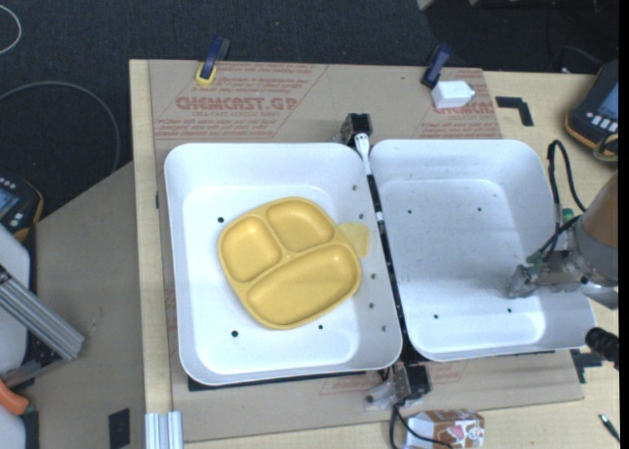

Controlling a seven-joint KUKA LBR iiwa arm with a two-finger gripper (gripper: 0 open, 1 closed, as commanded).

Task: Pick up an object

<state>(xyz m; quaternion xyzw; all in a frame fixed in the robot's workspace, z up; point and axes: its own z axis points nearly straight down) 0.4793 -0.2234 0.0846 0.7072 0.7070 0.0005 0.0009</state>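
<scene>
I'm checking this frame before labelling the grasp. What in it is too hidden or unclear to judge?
- Gripper, camera view: small and blurred at the right bin's right side; whether the jaws are open, or hold anything, cannot be told.
- Arm: cut off by the right edge.
- Yellow piece beside the yellow plate in the left bin: partly under the plate, so what it is stays unclear.
</scene>
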